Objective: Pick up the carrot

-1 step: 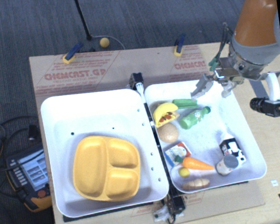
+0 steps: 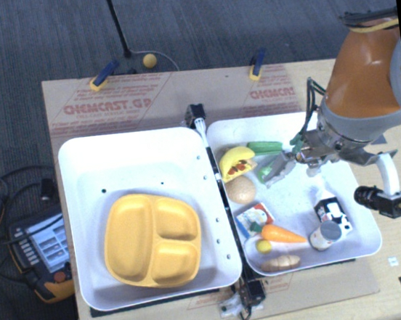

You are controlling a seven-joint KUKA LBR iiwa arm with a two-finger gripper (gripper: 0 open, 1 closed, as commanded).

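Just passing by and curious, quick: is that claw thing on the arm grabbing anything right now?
End effector: cannot be told whether it grips anything; it sits over the right white bin, apart from the orange tapered carrot.

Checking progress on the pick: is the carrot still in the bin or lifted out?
Still in. The carrot lies flat on the floor of the right bin, and the gripper is apart from it, up near the green items.

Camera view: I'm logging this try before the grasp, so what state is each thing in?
carrot: lying flat in the right bin, not held.
end effector: low over the right bin's far side, apart from the carrot.
yellow tray: sitting upright in the left bin.
banana: lying in the right bin.
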